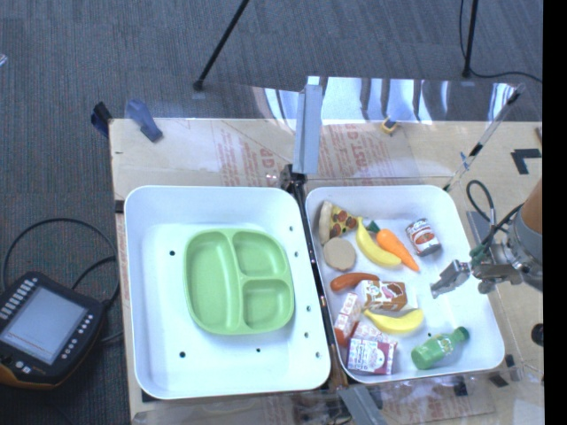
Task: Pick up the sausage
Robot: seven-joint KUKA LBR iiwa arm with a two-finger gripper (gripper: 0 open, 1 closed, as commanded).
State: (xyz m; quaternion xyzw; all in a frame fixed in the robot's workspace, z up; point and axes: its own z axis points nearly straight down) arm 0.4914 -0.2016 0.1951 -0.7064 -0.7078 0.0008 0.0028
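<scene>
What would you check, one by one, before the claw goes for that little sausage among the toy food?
1. Sausage in plain sight in the right bin: ok.
2. Sausage top uncovered, nothing lying over it: ok.
3. Room around it: not ok. The round cookie sits close above it and the snack packet crowds its right end.
4. Claw placed over the sausage: not ok. It is off to the right, near the bin's right side.
5. Claw free of other items: ok, nothing seen between its fingers.
6. Claw open wide enough: cannot tell from this view.
</scene>
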